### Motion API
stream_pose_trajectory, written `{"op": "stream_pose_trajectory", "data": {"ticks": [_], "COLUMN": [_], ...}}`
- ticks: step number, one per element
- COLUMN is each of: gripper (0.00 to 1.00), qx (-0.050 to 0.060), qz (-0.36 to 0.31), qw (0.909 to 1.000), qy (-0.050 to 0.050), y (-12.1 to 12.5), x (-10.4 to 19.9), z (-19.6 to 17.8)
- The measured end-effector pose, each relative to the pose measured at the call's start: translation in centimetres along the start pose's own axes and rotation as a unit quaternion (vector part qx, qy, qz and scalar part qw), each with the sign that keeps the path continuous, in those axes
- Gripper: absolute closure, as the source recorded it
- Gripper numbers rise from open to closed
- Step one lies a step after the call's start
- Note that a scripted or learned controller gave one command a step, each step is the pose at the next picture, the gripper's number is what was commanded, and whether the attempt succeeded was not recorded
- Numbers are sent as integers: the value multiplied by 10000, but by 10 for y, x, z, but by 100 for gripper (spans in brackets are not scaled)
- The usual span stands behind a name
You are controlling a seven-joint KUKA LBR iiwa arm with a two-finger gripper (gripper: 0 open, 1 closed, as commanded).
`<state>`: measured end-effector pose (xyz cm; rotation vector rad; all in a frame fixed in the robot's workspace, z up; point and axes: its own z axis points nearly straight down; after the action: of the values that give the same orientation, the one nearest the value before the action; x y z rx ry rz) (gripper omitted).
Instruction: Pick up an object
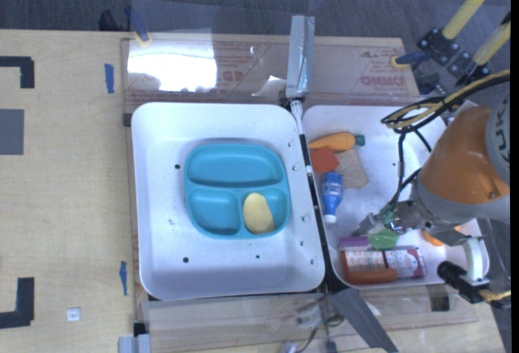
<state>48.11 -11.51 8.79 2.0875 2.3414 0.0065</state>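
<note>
The arm is down over the right bin (381, 120), its gripper (388, 223) low beside a small green object (383, 241) just above the red-labelled package (381, 264). I cannot tell how the gripper is set, so this looks like the reach-and-grasp step. Next comes a firm closure on one item, then a straight lift.

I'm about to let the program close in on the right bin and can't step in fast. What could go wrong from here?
1. The tool sits low over a tight cluster: the small green object lies against the red-labelled clear bottle, so it may nudge both and catch neither.
2. The black cables loop over the right white bin and might snag.
</note>
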Motion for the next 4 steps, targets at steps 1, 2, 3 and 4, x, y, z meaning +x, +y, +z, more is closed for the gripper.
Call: {"op": "stream_pose_trajectory", "data": {"ticks": [1,2,3,4], "gripper": [100,100,100,100], "qx": [-50,0,-29,39], "qz": [4,541,-301,-3017], "qw": [10000,9985,9995,9534], "qy": [-19,23,3,17], "y": [4,48,101,93], "x": [-1,109,127,118], "z": [-11,-99,-268,-145]}}
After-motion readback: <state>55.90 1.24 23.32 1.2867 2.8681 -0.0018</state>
